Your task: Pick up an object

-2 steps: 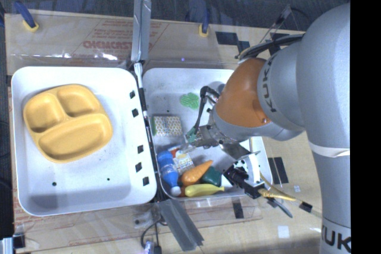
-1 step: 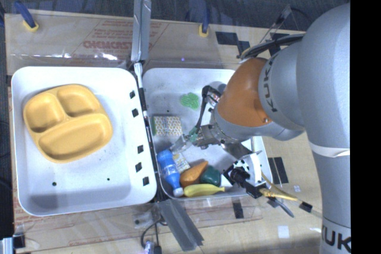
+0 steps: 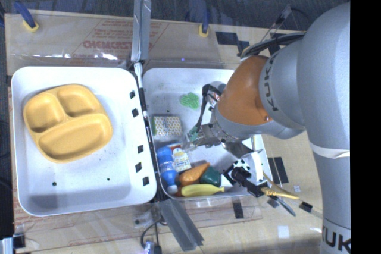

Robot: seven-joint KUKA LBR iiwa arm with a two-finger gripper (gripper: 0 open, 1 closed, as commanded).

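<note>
My gripper (image 3: pixel 198 136) hangs low in the right bin (image 3: pixel 156 87), under the orange wrist band, just above the pile of objects. Right below it lie a blue bottle with a white label (image 3: pixel 167 165), an orange carrot-shaped toy (image 3: pixel 194 173), a dark green piece (image 3: pixel 212 176) and a yellow banana (image 3: pixel 201 190). A green-and-yellow patterned square (image 3: pixel 166 125) lies just left of the gripper. A small green leafy item (image 3: pixel 190 100) rests further back. I see nothing held by the gripper.
The left bin (image 3: pixel 36 193) holds a yellow divided plate (image 3: pixel 66 122). A grey divider bar (image 3: pixel 141 27) runs between the bins at the back. The arm's bulk covers the right bin's right half.
</note>
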